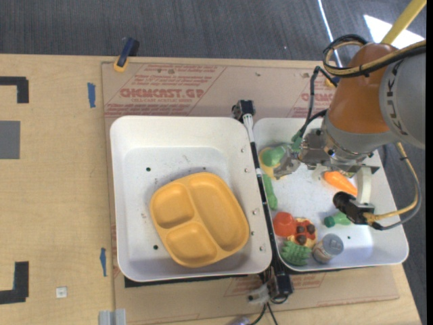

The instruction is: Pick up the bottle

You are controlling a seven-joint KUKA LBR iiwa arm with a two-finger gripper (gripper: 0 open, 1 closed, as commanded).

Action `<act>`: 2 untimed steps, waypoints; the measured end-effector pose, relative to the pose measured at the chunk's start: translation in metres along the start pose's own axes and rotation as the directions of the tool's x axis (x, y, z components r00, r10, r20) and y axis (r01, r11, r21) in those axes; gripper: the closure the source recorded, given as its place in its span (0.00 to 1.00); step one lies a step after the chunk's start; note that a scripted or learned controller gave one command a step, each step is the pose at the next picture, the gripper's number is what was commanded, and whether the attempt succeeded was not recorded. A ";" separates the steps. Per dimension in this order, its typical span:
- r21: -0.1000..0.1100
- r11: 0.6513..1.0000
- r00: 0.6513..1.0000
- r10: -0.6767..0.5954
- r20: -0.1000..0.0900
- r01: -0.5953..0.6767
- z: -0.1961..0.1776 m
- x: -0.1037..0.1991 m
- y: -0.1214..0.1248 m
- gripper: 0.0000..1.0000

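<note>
The grey arm's gripper (pixel 298 162) hangs over the shallow white right-hand bin (pixel 391 244); I cannot tell whether it is open or closed. It should centre over the small grey round-topped item (pixel 328 247), probably the bottle, clear of the neighbouring toys

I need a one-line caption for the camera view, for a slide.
Arm over the right bin of small toys; yellow tray in the left bin.

Grey arm (pixel 409 100) with orange band (pixel 358 93), looping black cables (pixel 406 212).
</note>
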State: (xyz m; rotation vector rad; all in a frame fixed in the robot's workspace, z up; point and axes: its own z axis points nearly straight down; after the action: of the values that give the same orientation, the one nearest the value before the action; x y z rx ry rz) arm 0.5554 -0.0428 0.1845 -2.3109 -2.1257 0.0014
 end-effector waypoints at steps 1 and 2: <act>-0.002 0.985 0.985 0.173 0.000 -0.173 0.000 0.045 0.001 0.00; 0.003 0.914 0.914 0.405 0.000 -0.405 0.000 0.049 -0.026 0.00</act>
State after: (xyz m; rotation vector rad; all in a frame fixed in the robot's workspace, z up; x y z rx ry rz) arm 0.5336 0.0084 0.1844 -2.6996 -1.5997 0.0045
